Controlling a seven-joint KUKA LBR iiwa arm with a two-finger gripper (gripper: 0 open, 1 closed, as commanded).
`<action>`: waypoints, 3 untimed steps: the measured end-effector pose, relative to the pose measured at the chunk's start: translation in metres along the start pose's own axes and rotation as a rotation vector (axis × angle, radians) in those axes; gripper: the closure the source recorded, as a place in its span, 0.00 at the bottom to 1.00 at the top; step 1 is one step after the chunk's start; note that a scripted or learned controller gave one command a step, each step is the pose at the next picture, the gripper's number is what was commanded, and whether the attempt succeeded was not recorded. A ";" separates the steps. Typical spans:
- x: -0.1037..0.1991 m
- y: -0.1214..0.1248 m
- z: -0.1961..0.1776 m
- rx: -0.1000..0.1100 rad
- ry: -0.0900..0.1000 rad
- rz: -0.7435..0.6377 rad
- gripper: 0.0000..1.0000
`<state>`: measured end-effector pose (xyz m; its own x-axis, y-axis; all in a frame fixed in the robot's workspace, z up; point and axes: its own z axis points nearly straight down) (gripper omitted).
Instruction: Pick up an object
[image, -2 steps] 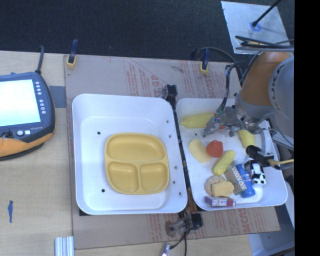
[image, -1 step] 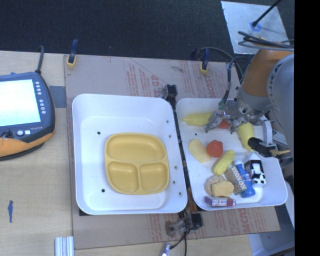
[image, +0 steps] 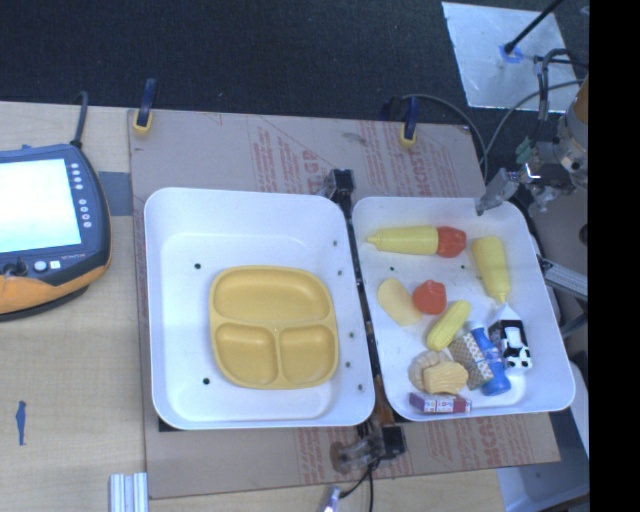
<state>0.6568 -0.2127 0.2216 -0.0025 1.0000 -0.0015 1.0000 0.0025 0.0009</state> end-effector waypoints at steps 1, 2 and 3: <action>0.071 -0.034 0.105 0.007 0.002 -0.003 0.00; 0.042 -0.006 0.131 0.038 0.017 -0.005 0.00; 0.025 -0.004 0.134 0.044 0.040 -0.013 0.00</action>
<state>0.6524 -0.1881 0.0876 -0.0143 0.9992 0.0385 0.9989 0.0159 -0.0431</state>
